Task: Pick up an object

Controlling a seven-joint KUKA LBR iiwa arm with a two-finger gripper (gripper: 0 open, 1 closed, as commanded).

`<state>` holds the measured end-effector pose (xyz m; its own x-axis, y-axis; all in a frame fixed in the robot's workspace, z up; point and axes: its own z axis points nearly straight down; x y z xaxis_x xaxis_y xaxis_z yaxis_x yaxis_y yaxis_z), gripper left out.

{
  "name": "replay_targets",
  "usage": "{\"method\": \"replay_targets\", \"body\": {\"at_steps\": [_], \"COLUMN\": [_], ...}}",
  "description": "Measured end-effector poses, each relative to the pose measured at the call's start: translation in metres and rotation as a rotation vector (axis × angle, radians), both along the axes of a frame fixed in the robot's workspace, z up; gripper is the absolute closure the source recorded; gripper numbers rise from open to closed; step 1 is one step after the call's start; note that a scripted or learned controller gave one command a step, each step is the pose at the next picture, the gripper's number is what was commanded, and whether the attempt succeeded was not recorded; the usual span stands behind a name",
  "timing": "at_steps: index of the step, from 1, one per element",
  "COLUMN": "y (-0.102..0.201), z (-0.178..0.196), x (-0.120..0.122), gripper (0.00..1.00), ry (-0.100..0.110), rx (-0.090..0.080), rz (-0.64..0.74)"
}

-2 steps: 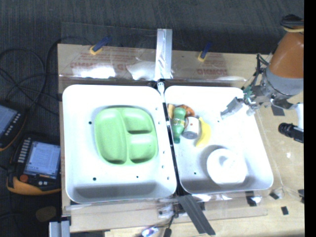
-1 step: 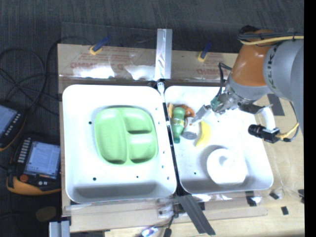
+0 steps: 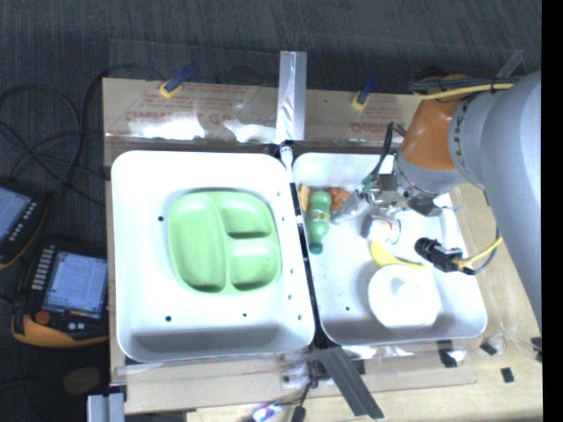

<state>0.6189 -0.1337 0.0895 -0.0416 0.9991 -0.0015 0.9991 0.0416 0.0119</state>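
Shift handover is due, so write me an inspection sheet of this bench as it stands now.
Surface: left bin and right bin, both white, side by side on a board.
Job's things: in the right bin, a green bottle along the left wall, an orange-brown item beside it, a yellow piece, and a white round dish.
Clutter: green divided tray in the left bin.
Grippers: gripper low over the right bin, near the yellow piece; nothing seen held.
Cables: black cables on the floor to the left.
Surroundings: handheld screen on the floor; clamps on the far edge.
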Motion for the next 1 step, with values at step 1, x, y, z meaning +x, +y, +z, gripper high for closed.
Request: {"method": "replay_targets", "body": {"at_steps": [1], "y": [-0.0002], "z": [0.0103], "x": [0.0007], "gripper": [1.00], "ry": [-0.002], "rx": [0.000], "rz": [-0.001]}}
